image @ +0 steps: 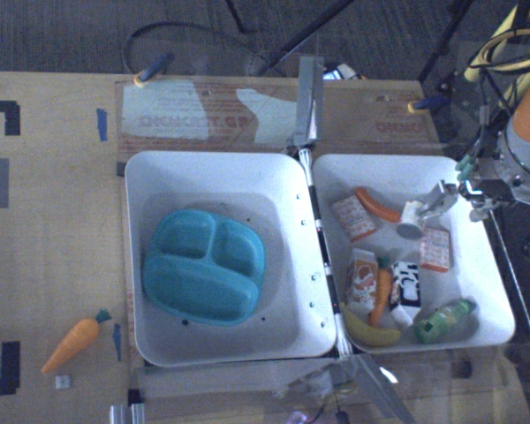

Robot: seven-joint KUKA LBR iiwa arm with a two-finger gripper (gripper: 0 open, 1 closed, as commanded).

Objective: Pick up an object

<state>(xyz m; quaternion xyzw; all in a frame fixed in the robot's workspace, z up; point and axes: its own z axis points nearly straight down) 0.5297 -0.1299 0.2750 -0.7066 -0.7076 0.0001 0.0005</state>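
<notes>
A: Where is the two-finger gripper [421, 210]?

B: Over the upper part of the right white bin [495, 294], reaching in from the right side. Its metal fingers [442, 198] slant down and to the left, ending at a small pale block and a grey round tip. Whether they are spread or pressed together, I cannot tell; nothing visibly sits between them.

A: What lies nearest to it?

B: The orange sausage-shaped toy [377, 205], just left of the gripper. Its long axis runs from upper left to lower right, and its lower right end points at the gripper's tip, close to it or touching; I cannot tell which.

A: And the rest, taken from the gripper?

B: A small red-and-white packet [353, 218] lies left of it and a little lower, beside the sausage toy. A second red-and-white packet [435, 249] lies just below it. Further down stand an orange-printed carton [362, 282], a small orange carrot [382, 295] with its long axis nearly up and down, and a black-and-white cow-patterned carton [406, 284]. Below those lie a yellow banana [369, 327] and a green plastic bottle [442, 320], the bottle lying on its side with its long axis rising a little toward the right.

A: The other bin?

B: The left white bin [150, 184], well left of the gripper, holds a blue divided plate [205, 265]. A larger orange carrot [71, 343] lies on the bench far to the lower left, leaf end up and right.
</notes>
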